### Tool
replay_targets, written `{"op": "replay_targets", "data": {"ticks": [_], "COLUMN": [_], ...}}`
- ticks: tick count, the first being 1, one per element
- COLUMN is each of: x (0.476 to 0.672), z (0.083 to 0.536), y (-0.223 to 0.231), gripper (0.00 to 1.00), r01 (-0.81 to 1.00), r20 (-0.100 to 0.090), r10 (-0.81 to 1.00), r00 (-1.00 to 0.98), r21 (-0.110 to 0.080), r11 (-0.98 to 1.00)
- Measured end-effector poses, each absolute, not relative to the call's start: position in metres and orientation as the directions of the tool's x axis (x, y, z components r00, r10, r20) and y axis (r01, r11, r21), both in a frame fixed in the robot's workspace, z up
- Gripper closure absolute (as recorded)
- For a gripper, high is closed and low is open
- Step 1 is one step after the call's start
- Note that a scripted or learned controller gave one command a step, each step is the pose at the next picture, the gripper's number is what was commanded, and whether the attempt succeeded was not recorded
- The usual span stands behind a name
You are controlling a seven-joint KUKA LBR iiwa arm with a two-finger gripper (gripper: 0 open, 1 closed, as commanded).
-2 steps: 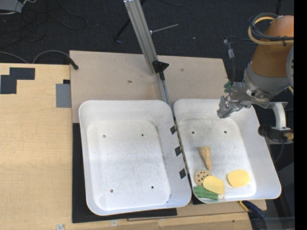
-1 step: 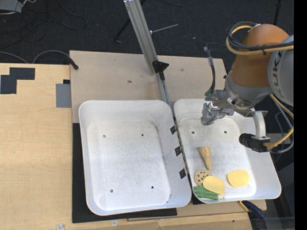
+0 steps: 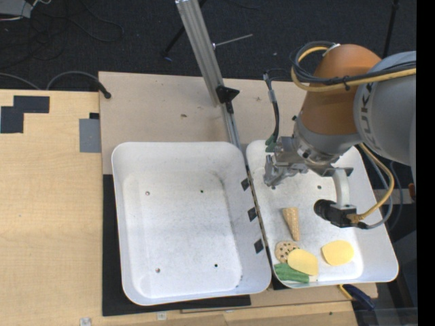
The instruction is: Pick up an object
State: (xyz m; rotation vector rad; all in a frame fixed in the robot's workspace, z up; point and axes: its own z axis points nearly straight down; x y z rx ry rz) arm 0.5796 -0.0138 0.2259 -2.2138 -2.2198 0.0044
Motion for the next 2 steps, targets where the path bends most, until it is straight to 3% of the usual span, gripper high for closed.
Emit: {"op": "replay_targets", "data": {"ticks": [2], "x": [0.574], "z": [0.236], "y": [0.078], "gripper": [1.0], "r01": [1.0], "r20": [0.002], "r10": [1.0], "r00": [-0.005], "r21": [-0.002], "r11": [0.005]}}
